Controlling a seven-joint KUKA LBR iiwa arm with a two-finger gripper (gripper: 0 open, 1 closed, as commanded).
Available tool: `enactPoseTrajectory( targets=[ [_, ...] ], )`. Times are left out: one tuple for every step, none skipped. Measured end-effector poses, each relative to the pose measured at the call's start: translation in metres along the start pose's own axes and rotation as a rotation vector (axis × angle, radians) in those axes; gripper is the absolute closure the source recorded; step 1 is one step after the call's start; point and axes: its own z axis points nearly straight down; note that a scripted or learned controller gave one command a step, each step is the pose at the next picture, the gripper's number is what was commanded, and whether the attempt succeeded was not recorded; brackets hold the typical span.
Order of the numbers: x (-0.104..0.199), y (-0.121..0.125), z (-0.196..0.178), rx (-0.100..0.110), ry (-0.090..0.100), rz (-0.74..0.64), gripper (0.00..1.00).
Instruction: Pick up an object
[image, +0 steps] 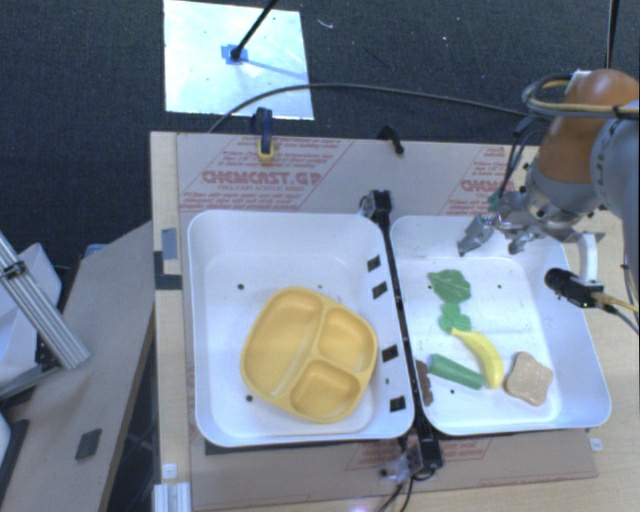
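Banana (481, 355) apparently well below fingers (473, 238)

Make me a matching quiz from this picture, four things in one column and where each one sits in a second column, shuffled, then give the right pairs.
Things:
1. yellow divided tray
2. banana
3. slice of toast
4. tool

Places:
A. near right corner of the right bin
B. above the far edge of the right bin
C. in the left bin
D. middle of the right bin, beside a green vegetable

Pairs: 1-C, 2-D, 3-A, 4-B
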Motion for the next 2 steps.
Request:
enactPoseTrajectory(
  targets=[
    [0.009,-0.002,0.057,-0.002,0.000,-0.002,0.00],
    [0.008,-0.001,0.043,-0.006,-0.001,-0.003,1.00]
  ],
)
